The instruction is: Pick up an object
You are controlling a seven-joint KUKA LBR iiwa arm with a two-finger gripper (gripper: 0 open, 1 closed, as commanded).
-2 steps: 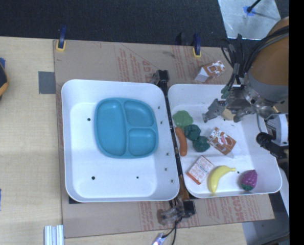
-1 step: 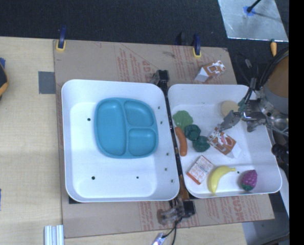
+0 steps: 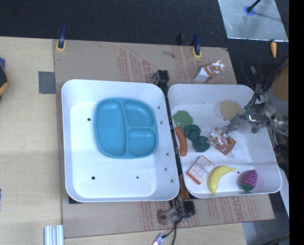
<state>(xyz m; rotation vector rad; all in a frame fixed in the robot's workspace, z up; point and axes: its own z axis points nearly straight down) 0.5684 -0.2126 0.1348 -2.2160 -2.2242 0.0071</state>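
Note:
The right bin [image 3: 261,152] holds several toy foods. A tan round disc [image 3: 230,108] lies at its back. A light green leafy piece [image 3: 182,118], two dark green pieces [image 3: 196,138] and an orange sausage [image 3: 181,141] lie along its left side. One red-and-white packet [image 3: 221,141] sits in the middle and another [image 3: 199,169] near the front. A yellow banana [image 3: 219,178] and a purple-red berry [image 3: 248,179] lie at the front. My gripper [image 3: 247,120] hangs at the bin's right side, just right of the tan disc and above the middle packet. Nothing shows in its grasp.
The left bin [image 3: 80,177] carries a blue divided plate [image 3: 126,127]. A small packet [image 3: 210,71] lies on the cardboard behind the right bin. The arm's body and cables crowd the right bin's right rim [image 3: 274,137].

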